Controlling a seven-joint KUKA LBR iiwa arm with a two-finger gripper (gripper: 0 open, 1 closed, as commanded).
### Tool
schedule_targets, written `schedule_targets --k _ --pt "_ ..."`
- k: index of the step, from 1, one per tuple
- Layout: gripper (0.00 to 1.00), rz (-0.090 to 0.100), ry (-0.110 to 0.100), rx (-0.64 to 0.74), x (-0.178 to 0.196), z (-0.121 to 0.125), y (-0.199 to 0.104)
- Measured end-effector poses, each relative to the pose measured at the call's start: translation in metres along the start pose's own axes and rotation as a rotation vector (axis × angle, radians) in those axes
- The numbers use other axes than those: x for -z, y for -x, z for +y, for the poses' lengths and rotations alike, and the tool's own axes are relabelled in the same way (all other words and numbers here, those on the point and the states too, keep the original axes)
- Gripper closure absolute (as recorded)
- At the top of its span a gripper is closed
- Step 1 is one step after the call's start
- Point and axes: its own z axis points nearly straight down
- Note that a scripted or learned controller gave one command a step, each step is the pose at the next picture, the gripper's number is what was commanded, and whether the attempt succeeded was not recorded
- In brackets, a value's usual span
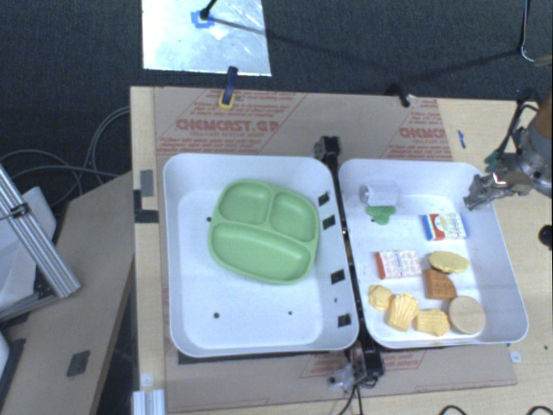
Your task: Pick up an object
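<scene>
The right white bin (510,275) holds several toy food items: a blue, white and red carton (442,226), a pink-and-white packet (397,264), a yellow oval piece (448,262), a brown block (439,284), a round beige cookie (467,315), yellow ridged chips (404,309) and a small green piece (381,213) under a grey cylinder (378,194). My gripper (486,188) hangs over the bin's far right rim, beyond the carton and off to its right. Nothing shows between its fingers.
A green three-compartment plate (263,232) lies in the left white bin (186,258). A black divider with clips (339,232) runs between the bins. Brown cardboard (285,119) lies under both. A silver sheet (206,24) lies on the floor behind.
</scene>
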Motion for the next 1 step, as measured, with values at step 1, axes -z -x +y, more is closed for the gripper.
schedule_targets --k 1 --pt "1.00 0.002 -0.004 0.002 -0.0011 -0.0236 -0.0421"
